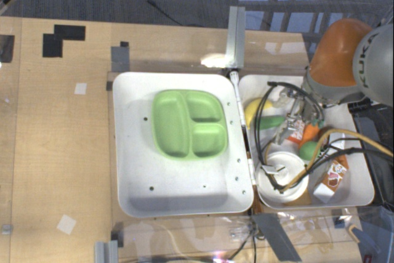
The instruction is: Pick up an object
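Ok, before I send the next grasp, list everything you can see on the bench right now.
Bins: two, white, side by side; left bin, right bin.
Divided plate: one, green, left bin centre.
Bowl: one, white, right bin front.
Yellow item: one, right bin's far left, partly hidden.
Orange item: one, right bin middle.
Small carton: one, white and orange, right bin front right.
Claw: one, metal, low over the right bin's clutter.
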Available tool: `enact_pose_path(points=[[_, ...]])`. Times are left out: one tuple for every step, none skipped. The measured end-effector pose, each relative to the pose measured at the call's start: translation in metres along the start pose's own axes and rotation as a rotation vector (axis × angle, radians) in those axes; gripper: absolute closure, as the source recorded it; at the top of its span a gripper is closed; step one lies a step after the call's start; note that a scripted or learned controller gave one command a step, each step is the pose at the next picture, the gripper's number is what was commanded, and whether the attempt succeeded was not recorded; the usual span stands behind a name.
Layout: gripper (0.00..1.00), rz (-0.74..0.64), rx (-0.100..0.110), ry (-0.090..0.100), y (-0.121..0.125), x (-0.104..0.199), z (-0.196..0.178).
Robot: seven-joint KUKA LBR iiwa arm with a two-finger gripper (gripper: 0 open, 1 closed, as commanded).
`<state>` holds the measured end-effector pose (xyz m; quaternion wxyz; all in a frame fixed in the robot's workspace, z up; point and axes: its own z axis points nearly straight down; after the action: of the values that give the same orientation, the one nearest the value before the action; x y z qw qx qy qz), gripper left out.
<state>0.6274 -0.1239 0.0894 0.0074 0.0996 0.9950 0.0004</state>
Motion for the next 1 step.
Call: enact_pose_path(points=[[0.00,0.082,0.002,0.001,0.0259,0.0341,0.0006]])
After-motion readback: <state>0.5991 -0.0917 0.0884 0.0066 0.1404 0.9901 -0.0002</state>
